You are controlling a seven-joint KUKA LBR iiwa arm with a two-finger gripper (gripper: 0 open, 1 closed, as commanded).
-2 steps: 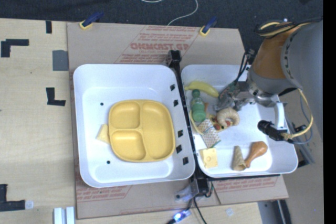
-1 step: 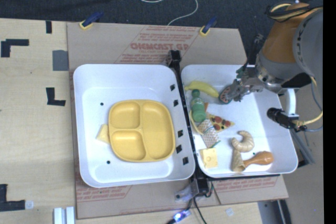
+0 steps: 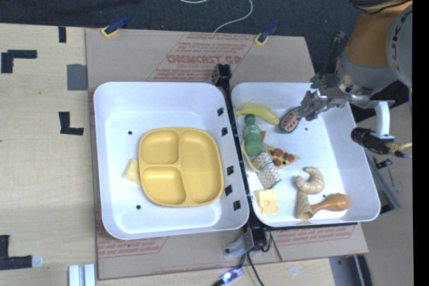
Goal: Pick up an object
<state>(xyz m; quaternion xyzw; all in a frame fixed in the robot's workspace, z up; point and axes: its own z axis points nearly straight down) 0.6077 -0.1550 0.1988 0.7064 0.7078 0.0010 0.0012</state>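
Two shallow white bins sit side by side on the bench. The left bin (image 3: 110, 144) holds one yellow divided tray (image 3: 181, 166) with three compartments, and one pale yellow wedge (image 3: 130, 171) peeks out from under the tray's left edge. The right bin (image 3: 348, 157) holds a scatter of toy foods: one banana (image 3: 258, 112) near the far left corner, one green bottle (image 3: 252, 136) just nearer than it, one pizza slice (image 3: 280, 157), one netted piece (image 3: 268, 174) beside the pizza, one croissant (image 3: 311, 181), one drumstick (image 3: 325, 204) at the near right, and one yellow cheese block (image 3: 267, 201) at the near left.

The arm reaches in from the right, its orange band (image 3: 375, 33) high at the far right and the wrist angled down and leftward over the right bin's far side. The gripper (image 3: 299, 114) is clenched on one watermelon slice (image 3: 290, 121), which sits between its fingertips, right of the banana.
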